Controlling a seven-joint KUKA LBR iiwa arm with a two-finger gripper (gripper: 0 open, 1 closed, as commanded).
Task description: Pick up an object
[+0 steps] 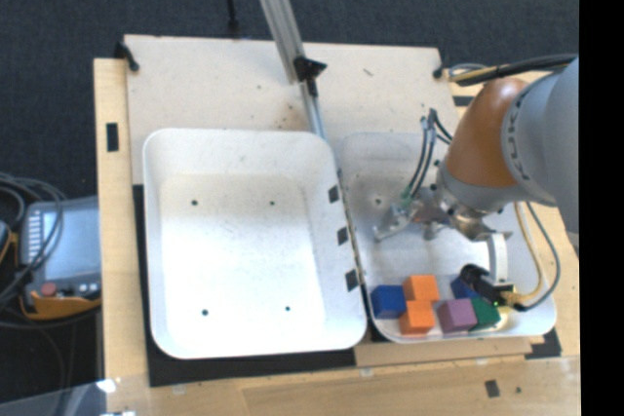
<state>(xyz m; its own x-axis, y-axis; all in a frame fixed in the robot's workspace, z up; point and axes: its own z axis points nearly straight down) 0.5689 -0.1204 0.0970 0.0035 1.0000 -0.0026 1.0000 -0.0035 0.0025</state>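
Observation:
Several small blocks lie bunched at the near end of the right bin (375,156): a blue block (388,300), two orange blocks (422,287) (418,317), a purple block (455,315), a green block (486,315) and a dark blue piece (465,287). My gripper (394,219) hangs low over the middle of the right bin, pointing left, about a hand's width beyond the blocks. I see no block at its tip. The grey and orange wrist (487,146) covers the bin's right side.
The left bin (244,139) sits beside the right one, their walls touching in the middle. A slanted metal pole (278,5) rises from the bench behind the bins. Cables (507,292) trail from the wrist over the blocks' right edge.

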